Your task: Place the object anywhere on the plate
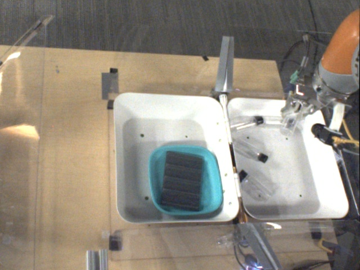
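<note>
The arm hangs over the right bin. The left bin lies well to the gripper's left and holds the plate. A dark block already lies flat on the plate, so the placing looks done. Whether the gripper is spread or closed I cannot tell. Best to lift straight up, clear of the tube just left of it.

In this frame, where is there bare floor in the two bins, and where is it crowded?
Left bin: bare floor behind and left of the teal plate, which a dark ridged block mostly covers. Right bin: bare at the front right. Its back and left side are crowded with clear tubes and the claw.
</note>
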Robot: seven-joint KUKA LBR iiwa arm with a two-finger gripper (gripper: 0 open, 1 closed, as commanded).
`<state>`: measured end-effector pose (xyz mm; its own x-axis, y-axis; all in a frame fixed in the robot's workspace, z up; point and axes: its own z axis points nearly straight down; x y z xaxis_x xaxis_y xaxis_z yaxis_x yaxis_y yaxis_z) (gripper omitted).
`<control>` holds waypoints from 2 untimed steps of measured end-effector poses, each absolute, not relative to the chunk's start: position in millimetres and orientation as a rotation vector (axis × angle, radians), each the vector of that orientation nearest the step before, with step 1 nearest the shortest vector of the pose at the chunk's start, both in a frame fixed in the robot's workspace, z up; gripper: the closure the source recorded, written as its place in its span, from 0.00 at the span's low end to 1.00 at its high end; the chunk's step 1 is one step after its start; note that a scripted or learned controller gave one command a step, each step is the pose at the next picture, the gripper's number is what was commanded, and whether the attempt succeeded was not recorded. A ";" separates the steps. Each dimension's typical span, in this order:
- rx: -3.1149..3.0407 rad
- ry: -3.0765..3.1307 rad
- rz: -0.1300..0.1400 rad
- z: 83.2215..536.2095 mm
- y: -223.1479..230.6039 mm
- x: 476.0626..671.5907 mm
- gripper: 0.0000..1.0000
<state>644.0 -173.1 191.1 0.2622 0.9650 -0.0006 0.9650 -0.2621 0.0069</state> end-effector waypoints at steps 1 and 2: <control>2.349 2.083 0.004 158.3 -101.0 561.4 1.00; 2.017 2.400 0.010 255.6 -3.0 520.5 1.00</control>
<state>520.5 -3.0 255.6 -0.1725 0.9850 -0.0007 0.9850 0.1725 0.0093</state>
